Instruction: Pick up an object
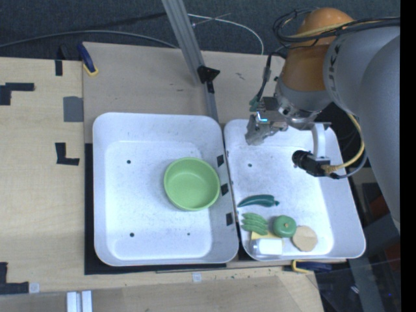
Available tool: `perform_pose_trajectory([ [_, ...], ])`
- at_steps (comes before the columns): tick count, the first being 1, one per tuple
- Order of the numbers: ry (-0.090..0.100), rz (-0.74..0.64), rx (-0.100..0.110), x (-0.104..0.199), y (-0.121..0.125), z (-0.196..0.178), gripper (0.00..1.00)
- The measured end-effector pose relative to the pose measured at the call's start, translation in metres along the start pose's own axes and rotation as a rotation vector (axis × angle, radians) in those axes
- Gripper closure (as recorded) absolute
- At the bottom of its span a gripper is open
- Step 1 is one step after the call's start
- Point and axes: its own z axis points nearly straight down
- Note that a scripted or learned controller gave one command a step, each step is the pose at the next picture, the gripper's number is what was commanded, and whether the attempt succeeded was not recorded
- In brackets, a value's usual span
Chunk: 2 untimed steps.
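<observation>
camera view — tool (259,134) low over right bin (325,174)

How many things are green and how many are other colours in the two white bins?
Green: 4 (bowl, dark green pepper, light green bunch, round green piece)
Tan: 1 (round tan piece)
White: 1 (white block)
Total: 6

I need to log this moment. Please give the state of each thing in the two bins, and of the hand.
green bowl: upright, alone in the left bin.
dark green pepper: lying flat in the right bin.
small food pieces: clustered at the right bin's near edge.
hand: above the right bin's far corner, holding nothing visible.
</observation>
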Motion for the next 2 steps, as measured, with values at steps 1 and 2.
perform_pose_trajectory([
  [1,0.0,0.0,-0.001,0.053,0.005,0.006,1.0],
  [2,0.001,0.0,-0.003,0.1,0.011,-0.011,1.0],
])
